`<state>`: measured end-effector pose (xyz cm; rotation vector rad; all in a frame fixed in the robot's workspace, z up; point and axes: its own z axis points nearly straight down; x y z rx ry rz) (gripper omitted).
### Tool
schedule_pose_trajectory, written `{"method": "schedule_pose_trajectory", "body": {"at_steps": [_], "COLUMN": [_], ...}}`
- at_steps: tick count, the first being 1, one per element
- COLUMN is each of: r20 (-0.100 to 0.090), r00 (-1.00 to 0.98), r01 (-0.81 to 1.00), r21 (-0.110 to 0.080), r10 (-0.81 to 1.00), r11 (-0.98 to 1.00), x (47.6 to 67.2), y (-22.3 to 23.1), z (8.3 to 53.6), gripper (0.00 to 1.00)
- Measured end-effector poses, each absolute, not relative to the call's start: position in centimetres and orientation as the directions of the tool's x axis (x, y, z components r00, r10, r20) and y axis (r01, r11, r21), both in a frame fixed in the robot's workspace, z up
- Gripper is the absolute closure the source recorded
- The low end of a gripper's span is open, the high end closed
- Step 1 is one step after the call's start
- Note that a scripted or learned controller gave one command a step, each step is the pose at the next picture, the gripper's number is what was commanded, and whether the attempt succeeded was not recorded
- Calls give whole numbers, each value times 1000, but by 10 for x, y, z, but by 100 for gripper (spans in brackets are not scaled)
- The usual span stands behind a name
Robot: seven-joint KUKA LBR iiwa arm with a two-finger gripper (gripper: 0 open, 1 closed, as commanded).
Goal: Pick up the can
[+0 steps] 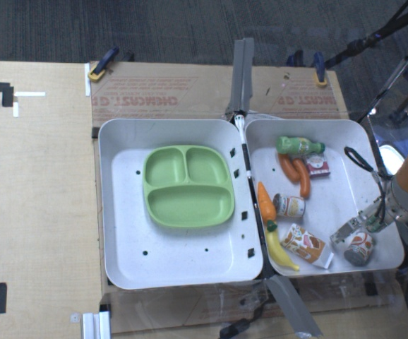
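Can (289,206) on its side mid right bin (373,134), hand (351,233) well apart near another tin (360,247), its grip impossible to tell.

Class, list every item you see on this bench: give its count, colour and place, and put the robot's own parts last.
Bins: 2, white, side by side; left bin, right bin.
Divided plate: 1, green, middle of the left bin.
Bottle: 1, green, top of the right bin.
Carrots: 3, orange; two below the bottle, one by the left wall.
Small packet: 1, red and white, right of the two carrots.
Can: 1, grey with a dark label, lying in the right bin's middle.
Banana: 1, yellow, lower left of the right bin.
Carton: 1, orange and white, beside the banana.
Cup: 1, white and orange, lower right corner.
Pincer: 1, grey metal, over the cup, away from the can.
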<state>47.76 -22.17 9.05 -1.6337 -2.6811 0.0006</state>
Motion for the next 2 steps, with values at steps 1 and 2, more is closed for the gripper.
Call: {"method": "schedule_pose_trajectory", "body": {"at_steps": [1,2], "r20": [1,1], "r00": [-458,-457], "r01": [889,889], "r21": [0,-1], "r10": [889,889], "r11": [458,457], "x": [479,479], "y": [-221,-222], "z": [99,99], "gripper": [100,0]}}
